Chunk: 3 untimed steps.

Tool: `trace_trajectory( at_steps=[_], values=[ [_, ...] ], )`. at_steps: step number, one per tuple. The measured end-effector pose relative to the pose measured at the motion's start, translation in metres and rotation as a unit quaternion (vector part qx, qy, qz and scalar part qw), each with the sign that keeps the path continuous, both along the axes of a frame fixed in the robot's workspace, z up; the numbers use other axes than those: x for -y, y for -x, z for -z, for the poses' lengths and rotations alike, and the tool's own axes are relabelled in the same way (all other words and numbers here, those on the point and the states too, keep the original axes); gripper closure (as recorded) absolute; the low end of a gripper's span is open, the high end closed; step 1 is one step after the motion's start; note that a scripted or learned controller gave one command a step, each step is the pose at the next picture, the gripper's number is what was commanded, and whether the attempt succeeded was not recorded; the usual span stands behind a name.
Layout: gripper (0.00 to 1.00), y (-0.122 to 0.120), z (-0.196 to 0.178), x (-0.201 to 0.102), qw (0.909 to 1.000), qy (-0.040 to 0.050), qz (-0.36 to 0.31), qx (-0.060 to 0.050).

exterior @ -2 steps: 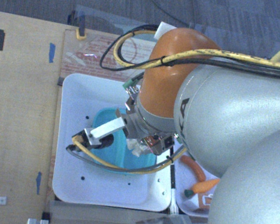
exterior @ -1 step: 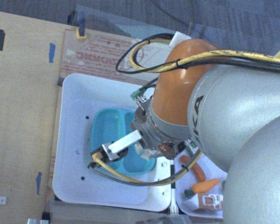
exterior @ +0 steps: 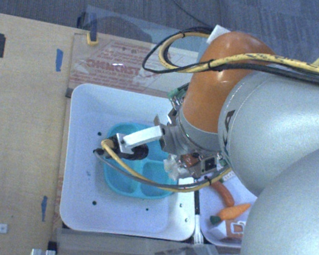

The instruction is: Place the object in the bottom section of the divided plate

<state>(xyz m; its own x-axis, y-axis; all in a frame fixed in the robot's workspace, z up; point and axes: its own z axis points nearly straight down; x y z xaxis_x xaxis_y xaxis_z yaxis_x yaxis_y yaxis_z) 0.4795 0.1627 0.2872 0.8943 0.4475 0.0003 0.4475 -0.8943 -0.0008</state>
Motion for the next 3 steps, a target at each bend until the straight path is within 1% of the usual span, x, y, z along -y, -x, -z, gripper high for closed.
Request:
trace_trajectory(
  at_steps=[1,2,3],
  values=[
    [1.0,-0.042,0.032,-0.008,0.9997,0.0003,-0.026,0.0],
    [0.0,-0.042,0.032,-0.008,0.9997,0.0002,-0.026,0.0],
    [0.0,-0.019,0.082,0.061,0.997,-0.0003,-0.077,-0.002]
  ],
)
